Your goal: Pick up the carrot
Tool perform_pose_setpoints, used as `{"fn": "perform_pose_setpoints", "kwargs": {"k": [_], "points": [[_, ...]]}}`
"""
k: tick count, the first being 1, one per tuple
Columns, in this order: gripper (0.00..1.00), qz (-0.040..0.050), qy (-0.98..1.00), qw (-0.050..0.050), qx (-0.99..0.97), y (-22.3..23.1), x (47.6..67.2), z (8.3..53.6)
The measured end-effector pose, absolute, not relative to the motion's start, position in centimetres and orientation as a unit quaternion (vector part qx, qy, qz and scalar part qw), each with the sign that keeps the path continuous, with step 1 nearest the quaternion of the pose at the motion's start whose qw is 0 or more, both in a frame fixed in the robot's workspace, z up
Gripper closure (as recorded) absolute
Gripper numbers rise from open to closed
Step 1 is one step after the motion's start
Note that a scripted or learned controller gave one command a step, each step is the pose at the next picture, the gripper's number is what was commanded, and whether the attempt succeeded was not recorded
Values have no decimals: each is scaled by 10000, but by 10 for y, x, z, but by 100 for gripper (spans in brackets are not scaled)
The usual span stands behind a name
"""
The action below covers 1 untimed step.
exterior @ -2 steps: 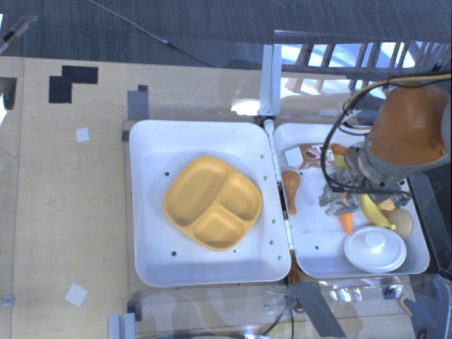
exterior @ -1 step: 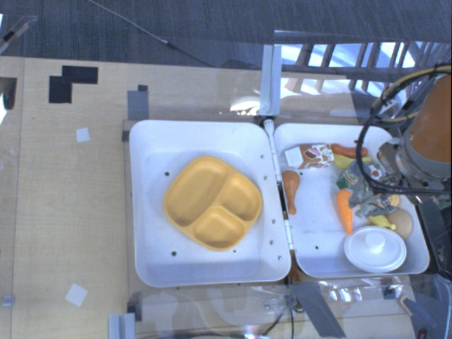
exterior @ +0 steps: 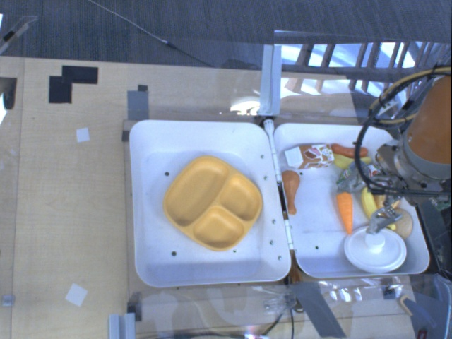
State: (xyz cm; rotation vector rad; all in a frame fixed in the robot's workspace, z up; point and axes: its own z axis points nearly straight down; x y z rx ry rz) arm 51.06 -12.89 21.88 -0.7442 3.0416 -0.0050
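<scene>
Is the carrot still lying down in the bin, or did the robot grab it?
Lying down. The carrot rests flat on the floor of the right bin, pointing toward the white dish. The gripper is beside it, not around it.

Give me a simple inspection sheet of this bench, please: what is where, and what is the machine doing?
Surface: wooden bench bearing two white bins, left bin and right bin.
Job's things: carrot lies in the right bin, untouched, apart from the tool.
Clutter: yellow divided plate in the left bin; in the right bin a drumstick-shaped toy, a white round dish, a small packet, yellow pieces.
Grippers: tool hangs over the dish, right of the carrot.
Cables: black cables loop by the arm.
Surroundings: dark carpet beyond the bench.
</scene>
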Motion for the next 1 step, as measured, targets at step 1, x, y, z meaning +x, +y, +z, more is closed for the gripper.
{"fn": "perform_pose_setpoints", "kwargs": {"k": [1], "points": [[0,-27,9733,92,-2293,-130,520,90]]}}
